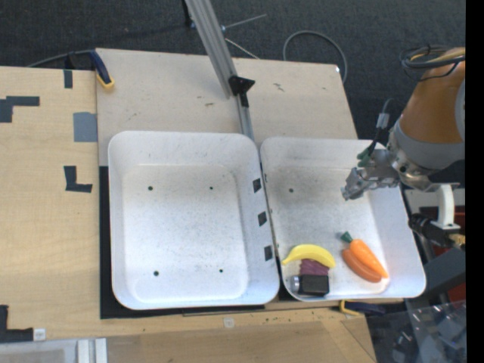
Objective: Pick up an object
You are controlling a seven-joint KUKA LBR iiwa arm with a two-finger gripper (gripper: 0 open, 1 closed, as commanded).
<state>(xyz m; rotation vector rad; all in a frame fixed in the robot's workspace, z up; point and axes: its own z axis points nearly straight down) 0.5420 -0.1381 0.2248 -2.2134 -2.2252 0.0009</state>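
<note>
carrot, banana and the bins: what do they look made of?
Carrot: looks like moulded plastic, a toy; uniform orange, smooth with a slight sheen, stubby green top.
Banana: likely plastic too; flat even yellow, smooth, no markings.
Bins, left bin and right bin: probably thin formed plastic; white, matte, rounded corners and rolled rim, speckled with dark scuffs. Painted metal can't be excluded.

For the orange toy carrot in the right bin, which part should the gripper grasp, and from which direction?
Probably the thick middle of the orange toy carrot, coming from above, closing across its width. It lies flat and slanted, green tip up-left, apart from the yellow toy banana, so both sides look free.
</note>
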